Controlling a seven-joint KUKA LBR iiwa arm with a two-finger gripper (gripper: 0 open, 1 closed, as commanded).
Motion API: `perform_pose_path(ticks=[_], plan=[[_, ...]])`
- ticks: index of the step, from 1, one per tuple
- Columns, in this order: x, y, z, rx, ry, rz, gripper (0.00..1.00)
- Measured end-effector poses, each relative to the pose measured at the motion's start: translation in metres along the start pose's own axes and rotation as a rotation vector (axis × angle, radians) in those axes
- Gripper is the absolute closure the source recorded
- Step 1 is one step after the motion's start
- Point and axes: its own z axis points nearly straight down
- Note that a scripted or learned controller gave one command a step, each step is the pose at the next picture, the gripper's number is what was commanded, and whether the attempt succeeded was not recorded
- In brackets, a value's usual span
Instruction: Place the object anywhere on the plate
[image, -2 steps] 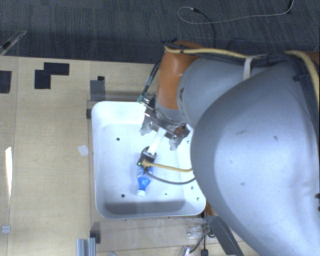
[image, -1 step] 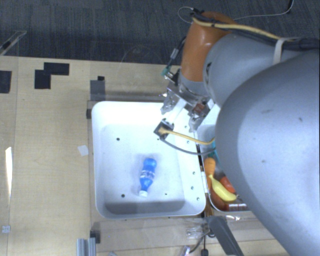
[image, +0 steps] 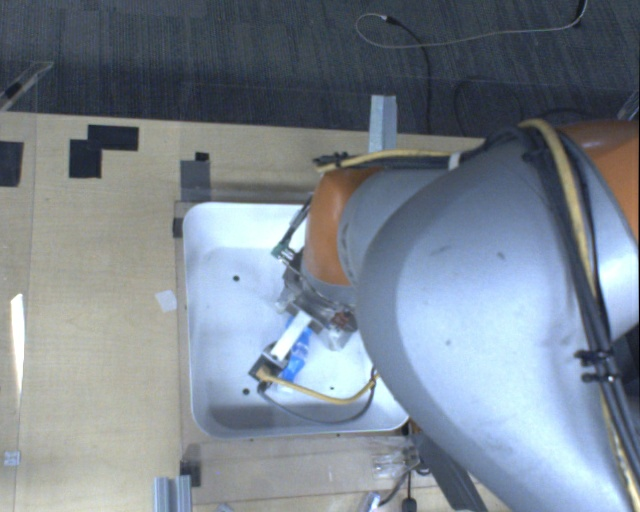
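At the far left we see bare bench (image: 90, 330), open down to its front edge, with black marks (image: 103, 148) near the back. A small pale scrap (image: 165, 300) lies just outside the left wall of the white bin (image: 188, 340). The bin's left half is open floor with two dark specks, leaving room along the left and front walls. Toward the bin's middle we find the gripper (image: 312, 318), and we cannot tell whether it is open or closed. A blue piece (image: 297, 358) sits just below it; we cannot tell whether it is the object or part of the robot. The grey arm (image: 480, 320), with its orange band (image: 325, 235), covers the bin's right edge and all beyond, so we cannot tell where the plate lies.
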Motion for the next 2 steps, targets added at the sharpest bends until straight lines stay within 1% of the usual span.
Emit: perform_pose_path(ticks=[1, 2], plan=[[0.000, 0.052, -0.045, 0.001, -0.008, 0.178, 0.00], [0.002, 0.051, -0.055, 0.001, -0.007, 0.166, 1.00]])
